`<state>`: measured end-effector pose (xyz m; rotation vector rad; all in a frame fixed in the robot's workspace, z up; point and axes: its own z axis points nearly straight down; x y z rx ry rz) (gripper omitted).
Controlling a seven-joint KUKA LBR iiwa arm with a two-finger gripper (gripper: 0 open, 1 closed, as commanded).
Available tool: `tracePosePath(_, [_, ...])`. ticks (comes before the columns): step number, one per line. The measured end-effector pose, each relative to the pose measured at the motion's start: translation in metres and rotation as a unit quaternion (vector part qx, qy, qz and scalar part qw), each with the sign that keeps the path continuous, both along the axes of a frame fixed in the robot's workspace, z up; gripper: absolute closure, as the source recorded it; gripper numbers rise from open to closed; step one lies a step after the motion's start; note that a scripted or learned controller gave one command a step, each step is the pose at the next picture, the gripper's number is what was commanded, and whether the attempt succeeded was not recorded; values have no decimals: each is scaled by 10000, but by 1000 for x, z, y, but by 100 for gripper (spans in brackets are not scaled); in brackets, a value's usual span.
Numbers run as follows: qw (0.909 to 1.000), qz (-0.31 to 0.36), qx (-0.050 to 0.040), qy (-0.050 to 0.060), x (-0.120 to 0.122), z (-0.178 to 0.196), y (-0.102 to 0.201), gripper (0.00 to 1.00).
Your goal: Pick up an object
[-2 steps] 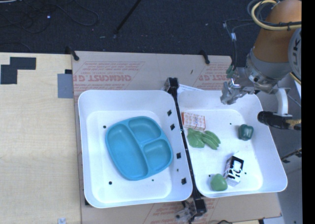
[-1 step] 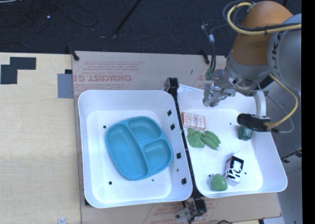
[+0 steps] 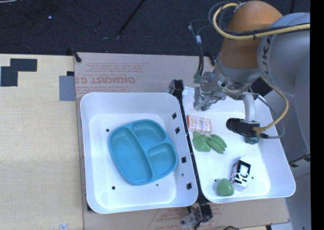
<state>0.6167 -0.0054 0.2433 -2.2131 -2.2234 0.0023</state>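
**Gripper poised over the right bin's far end**

The grey arm [image 3: 283, 47] hangs its metal 2-finger gripper [image 3: 202, 103] above the right white bin [image 3: 281, 173]; whether it is open I cannot tell. The left white bin [image 3: 96, 107] carries a blue 3-compartment plastic tray [image 3: 143, 150]. Just below the gripper lies a small orange-and-white packet [image 3: 198, 123], with green leaf-shaped pieces [image 3: 208, 143] touching it.

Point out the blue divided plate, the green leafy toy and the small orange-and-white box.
blue divided plate [image 3: 143, 150]: camera view, on the ridge between its compartments.
green leafy toy [image 3: 208, 143]: camera view, middle of the leaves.
orange-and-white box [image 3: 199, 123]: camera view, centre of its top face.
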Motion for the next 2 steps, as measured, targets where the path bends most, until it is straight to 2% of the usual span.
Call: tracePosePath(2, [10000, 4, -2, 5, -26, -1, 110, 100])
